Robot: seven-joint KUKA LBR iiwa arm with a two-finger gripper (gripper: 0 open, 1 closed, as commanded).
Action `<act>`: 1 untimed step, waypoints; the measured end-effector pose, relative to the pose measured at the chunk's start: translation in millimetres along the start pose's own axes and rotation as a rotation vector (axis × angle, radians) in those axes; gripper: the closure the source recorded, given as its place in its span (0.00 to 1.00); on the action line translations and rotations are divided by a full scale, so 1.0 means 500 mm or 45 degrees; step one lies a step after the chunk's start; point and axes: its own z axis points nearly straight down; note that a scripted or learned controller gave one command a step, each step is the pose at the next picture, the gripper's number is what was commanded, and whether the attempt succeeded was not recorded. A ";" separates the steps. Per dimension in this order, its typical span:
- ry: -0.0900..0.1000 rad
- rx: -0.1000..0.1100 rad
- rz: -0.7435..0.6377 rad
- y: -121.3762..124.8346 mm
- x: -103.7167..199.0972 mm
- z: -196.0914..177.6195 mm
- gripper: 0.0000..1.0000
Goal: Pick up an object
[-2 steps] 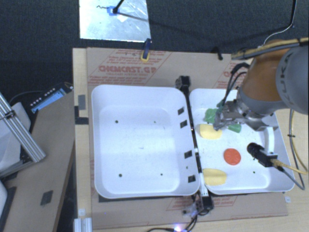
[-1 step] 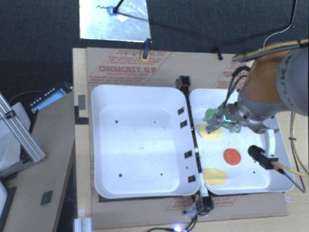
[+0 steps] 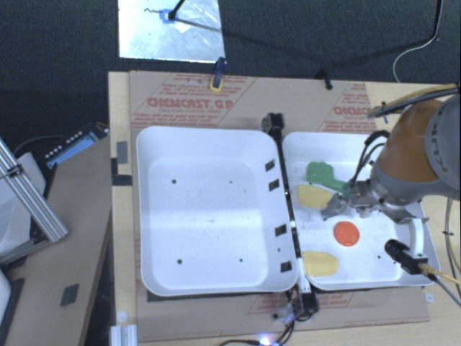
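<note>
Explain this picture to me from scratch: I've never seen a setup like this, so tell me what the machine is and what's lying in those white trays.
One camera looks down at a slant on a bench with two shallow white bins. The grey and orange shape on the right is a robot arm; its gripper is low inside the right bin. That bin holds a green object, a pale yellow piece beside the gripper, an orange disc and another yellow piece. The left bin sits alongside. I can't tell whether anything is gripped.
</note>
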 end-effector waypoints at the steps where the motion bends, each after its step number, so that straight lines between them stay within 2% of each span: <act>1: 0.004 -0.002 -0.001 -0.101 -0.064 0.063 0.00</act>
